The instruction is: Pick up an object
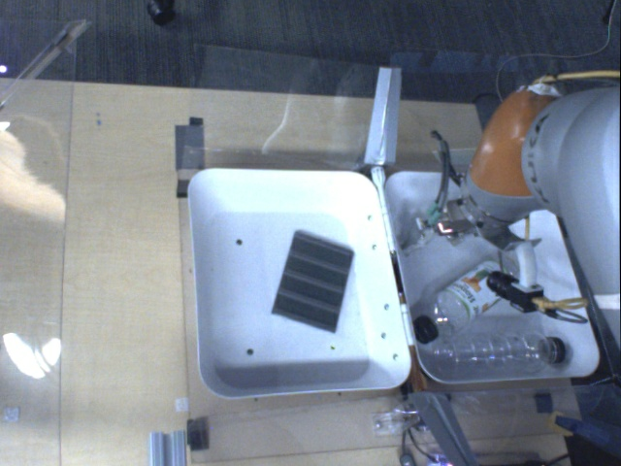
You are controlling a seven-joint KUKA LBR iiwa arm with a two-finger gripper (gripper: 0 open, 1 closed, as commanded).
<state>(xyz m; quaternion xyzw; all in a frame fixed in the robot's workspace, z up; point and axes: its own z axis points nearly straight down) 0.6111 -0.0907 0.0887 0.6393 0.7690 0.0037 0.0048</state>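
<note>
A dark grey ribbed rectangular pad (312, 280) lies flat near the middle of the left bin (223, 202). In the right bin (412, 192), a small clear bottle (464, 301) with a label and a black cap lies tilted. A longer clear bottle (495, 354) lies along the front wall. My gripper (444, 225) hangs over the back left part of the right bin, above and behind the small bottle. The grey arm with its orange band (505, 153) covers the bin's right side.
A metal divider post (383, 115) stands behind the gap between the two bins. The wooden bench (107, 289) stretches out to the left of the bins. Clear panels edge the bench at the left.
</note>
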